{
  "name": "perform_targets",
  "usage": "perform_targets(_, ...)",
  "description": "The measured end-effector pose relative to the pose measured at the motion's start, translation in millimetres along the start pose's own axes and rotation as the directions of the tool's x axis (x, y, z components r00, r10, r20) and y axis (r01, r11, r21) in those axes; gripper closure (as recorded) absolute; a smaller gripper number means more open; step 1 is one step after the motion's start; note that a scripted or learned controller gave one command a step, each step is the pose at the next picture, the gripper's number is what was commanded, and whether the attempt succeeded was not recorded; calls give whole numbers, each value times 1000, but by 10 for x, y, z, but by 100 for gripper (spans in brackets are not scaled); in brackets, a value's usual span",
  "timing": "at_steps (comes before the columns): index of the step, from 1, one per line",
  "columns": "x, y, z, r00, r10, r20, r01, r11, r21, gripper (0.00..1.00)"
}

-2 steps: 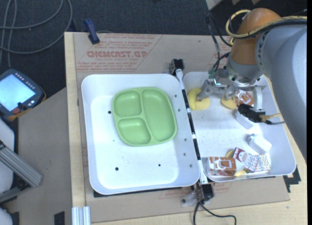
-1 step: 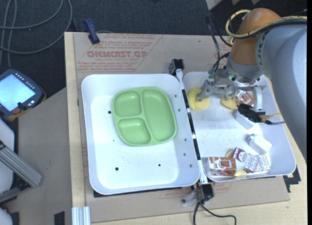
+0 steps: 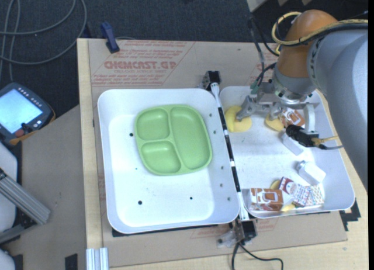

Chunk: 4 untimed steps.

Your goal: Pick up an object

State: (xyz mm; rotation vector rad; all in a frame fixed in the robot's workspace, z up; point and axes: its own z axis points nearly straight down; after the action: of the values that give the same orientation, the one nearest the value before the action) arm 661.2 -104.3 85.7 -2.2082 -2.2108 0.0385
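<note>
Printed paper packets, red, white and brown [image 3: 281, 196]: heaped against the near wall of the right shallow white bin [image 3: 345, 196], well toward the camera from the gripper [image 3: 266, 110].

Small white rectangular block [image 3: 310, 172]: same bin, between the packets and the gripper, toward the view's right.

Gripper, on the grey arm with the orange band [image 3: 307, 29]: low over the far end of the right bin. Whether it is released or clenched cannot be told; nothing can be seen held in it.

Yellow rounded soft-looking piece [image 3: 238, 120]: on the bin floor just beside the gripper, on its view-left side, close to the bin's left wall.

Second yellow rounded piece [image 3: 273, 124]: right at the gripper, on its camera side, partly covered by it.

Pale green plastic plate with three compartments [image 3: 173, 139]: lying flat in the left shallow white bin [image 3: 117, 204], well to the view-left of the gripper.

Blue clip [image 3: 109, 37]: on the brown printed cardboard sheet [image 3: 140, 64], far view-left of and beyond the gripper.
</note>
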Motion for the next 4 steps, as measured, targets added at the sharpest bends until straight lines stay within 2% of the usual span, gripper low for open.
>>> perform_targets(1, -67, 7, 17, 1000, -1, -5, 1, 1000, -4, 0)
perform_targets(2, -348, -249, 14, 1000, 1, -5, -1, 1000, -29, 0)
perform_targets(3, -663, -320, 19, 1000, -3, -15, 3, 1000, -26, 0)
perform_targets(4, -684, -319, -84, 1000, -2, -8, 2, 1000, -31, 100)
